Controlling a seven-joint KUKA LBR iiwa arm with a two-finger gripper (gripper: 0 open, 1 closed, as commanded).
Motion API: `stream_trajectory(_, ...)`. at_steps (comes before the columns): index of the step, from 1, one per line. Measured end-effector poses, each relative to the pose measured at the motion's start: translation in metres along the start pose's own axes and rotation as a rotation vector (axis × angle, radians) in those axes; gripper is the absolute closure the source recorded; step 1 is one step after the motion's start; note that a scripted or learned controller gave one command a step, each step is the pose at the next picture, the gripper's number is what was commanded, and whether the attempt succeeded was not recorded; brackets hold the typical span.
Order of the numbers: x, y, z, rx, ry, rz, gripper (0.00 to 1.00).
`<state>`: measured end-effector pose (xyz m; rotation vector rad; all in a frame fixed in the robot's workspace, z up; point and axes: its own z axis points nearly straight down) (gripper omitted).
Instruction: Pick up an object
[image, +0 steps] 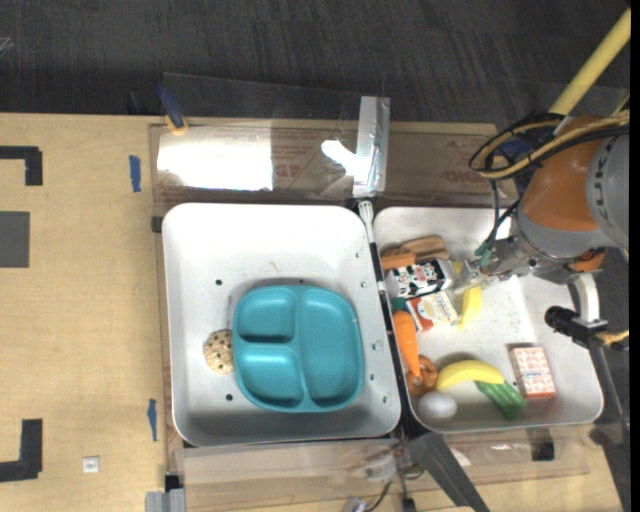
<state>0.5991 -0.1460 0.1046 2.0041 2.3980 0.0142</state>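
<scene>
Pale wooden bench boards (80, 300) carry two shallow white bins side by side, with dark floor beyond the far edge. Objects to pick from crowd the right-hand white bin (575, 400), mostly along its left wall. At the top lies a brown hot-dog-shaped toy (415, 249), then a small black, white and red carton (420, 277) and a flat red-and-white packet (437, 310). An orange toy carrot (406, 342) runs down the wall below them. Toward the near edge sit a yellow toy banana (470, 374), a white egg-shaped piece (437, 405) and a green toy vegetable (505, 396), the last touching the banana's right end. A small pink-and-white box (533, 369) stands just right of these.

The two-finger gripper (478, 272) hangs over the upper middle of this bin, beside the carton, with a slim yellow piece (468, 302) right below it. Whether anything sits between its tips cannot be told, as the wrist hides them. The grey arm with its orange band (560, 195) enters from the right.

The left-hand white bin (200, 240) holds a teal plastic divided tray (298, 345) and a speckled round cookie (218, 351) touching the tray's left side.
</scene>
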Motion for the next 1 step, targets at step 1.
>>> stream_trajectory(1, 0.0798, -0.0170, -0.1110, 0.006, 0.006, 0.041, 1.00)
